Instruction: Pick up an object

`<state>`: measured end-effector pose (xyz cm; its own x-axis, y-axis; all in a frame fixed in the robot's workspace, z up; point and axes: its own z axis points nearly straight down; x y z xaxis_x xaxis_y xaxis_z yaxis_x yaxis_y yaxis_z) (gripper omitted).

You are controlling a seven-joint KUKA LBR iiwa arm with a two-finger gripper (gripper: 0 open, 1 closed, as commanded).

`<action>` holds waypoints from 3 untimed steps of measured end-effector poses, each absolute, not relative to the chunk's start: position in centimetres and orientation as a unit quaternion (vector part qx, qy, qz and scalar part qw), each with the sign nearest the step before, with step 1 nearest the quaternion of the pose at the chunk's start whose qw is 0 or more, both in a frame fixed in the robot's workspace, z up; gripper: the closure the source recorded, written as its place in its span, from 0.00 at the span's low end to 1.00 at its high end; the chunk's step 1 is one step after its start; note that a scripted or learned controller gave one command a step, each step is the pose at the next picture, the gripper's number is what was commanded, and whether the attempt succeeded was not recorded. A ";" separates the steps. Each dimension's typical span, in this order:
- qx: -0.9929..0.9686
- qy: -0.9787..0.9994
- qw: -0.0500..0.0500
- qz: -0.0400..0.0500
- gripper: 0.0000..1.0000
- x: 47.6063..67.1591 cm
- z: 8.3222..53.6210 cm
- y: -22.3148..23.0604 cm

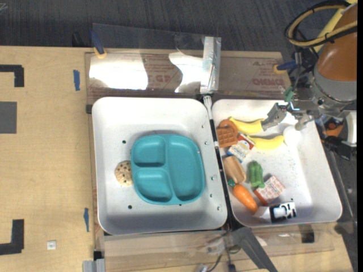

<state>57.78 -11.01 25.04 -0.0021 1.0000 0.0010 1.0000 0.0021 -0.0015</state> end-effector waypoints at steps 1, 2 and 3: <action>-0.696 -0.718 0.004 0.003 0.00 54.2 10.9 -9.9; -0.606 -0.795 -0.004 -0.002 0.00 49.1 8.8 -9.4; -0.627 -0.779 -0.004 -0.002 0.00 55.9 8.8 -9.7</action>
